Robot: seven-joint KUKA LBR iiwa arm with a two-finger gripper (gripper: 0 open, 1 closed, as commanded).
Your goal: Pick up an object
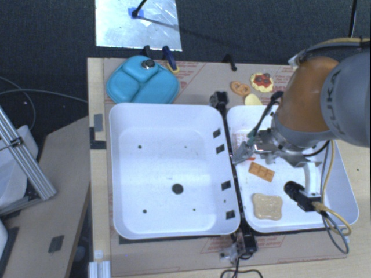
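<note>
Gripper (pixel 242 150) low at right bin (pixel 342 184) left wall, grip state cannot be told | orange waffle piece (pixel 261 171) just right of it | toast slice (pixel 267 206) nearer front wall

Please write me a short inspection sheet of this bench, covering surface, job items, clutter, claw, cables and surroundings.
Surface: cardboard-topped bench with a left bin and a right bin.
Job's things: orange waffle piece and tan toast-like piece lie in the right bin.
Clutter: blue divided plate and small toy foods behind the bins.
Claw: claw low over the right bin's left edge; grip state unclear.
Cables: yellow and black cables at the right bin's front.
Surroundings: dark carpet, a shiny sheet beyond the bench.
</note>
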